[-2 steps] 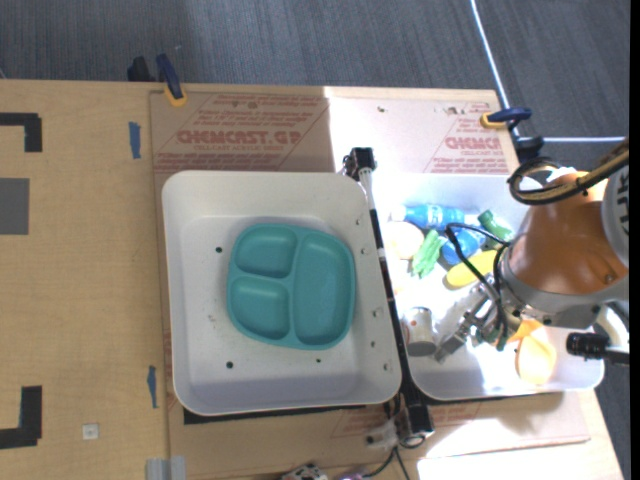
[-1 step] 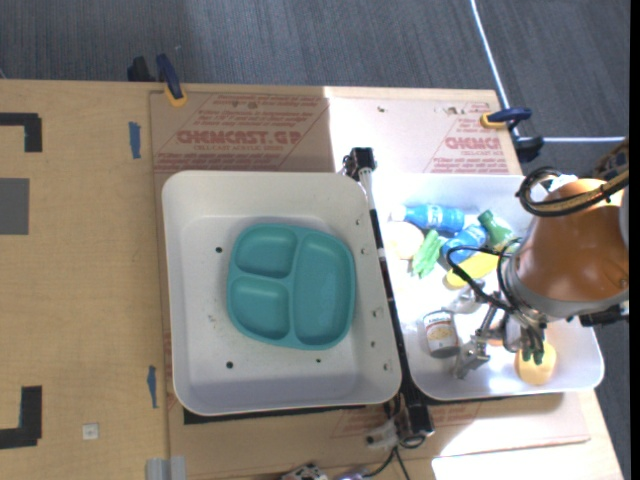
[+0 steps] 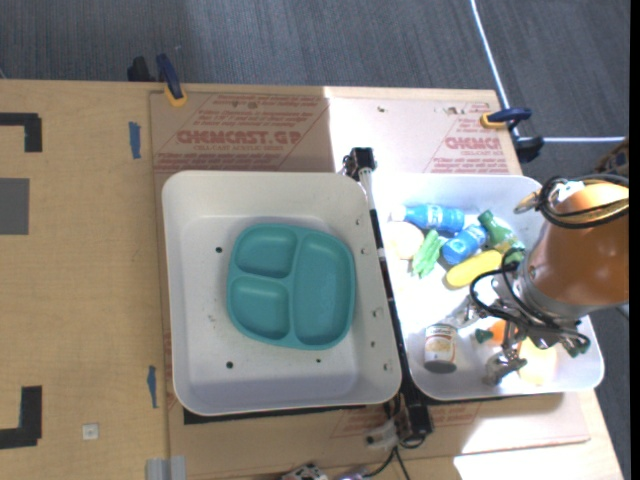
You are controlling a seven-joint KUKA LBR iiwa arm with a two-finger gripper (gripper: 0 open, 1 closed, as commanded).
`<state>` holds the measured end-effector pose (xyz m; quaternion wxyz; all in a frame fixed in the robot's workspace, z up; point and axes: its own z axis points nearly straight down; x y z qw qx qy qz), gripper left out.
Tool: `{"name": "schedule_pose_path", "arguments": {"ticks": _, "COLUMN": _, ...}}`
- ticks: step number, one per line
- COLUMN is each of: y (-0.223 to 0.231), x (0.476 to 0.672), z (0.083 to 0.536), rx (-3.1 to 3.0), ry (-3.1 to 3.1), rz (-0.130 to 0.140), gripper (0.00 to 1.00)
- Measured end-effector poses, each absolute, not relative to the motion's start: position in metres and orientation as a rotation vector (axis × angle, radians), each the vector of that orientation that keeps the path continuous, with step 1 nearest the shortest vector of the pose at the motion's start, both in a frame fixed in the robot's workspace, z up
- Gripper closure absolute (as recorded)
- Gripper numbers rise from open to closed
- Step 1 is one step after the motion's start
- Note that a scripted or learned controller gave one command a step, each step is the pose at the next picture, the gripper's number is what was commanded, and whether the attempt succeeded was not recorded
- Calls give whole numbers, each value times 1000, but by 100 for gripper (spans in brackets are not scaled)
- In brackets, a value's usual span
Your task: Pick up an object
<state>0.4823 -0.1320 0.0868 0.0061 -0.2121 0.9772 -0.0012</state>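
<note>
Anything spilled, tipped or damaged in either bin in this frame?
Nothing stands out. The teal divided plate lies flat in the left bin. The toys, including a blue bottle and a small jar, sit loosely piled inside the right bin, under the gripper.

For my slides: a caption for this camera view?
Arm's gripper low in the right bin among small objects; teal tray in left bin.

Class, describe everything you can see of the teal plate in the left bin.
The teal plate is a rounded-square divided tray, plastic by its look, with three compartments: two smaller ones on its left, one long one on its right. It lies flat, face up, slightly turned, near the middle of the left bin, touching only the bin's floor. Nothing lies in it.
</note>
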Motion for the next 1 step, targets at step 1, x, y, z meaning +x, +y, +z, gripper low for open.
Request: {"name": "schedule_pose_path", "arguments": {"ticks": 1, "y": -131, "x": 484, "z": 98, "rx": -659, "ry": 3052, "rz": -4, "gripper": 100}}
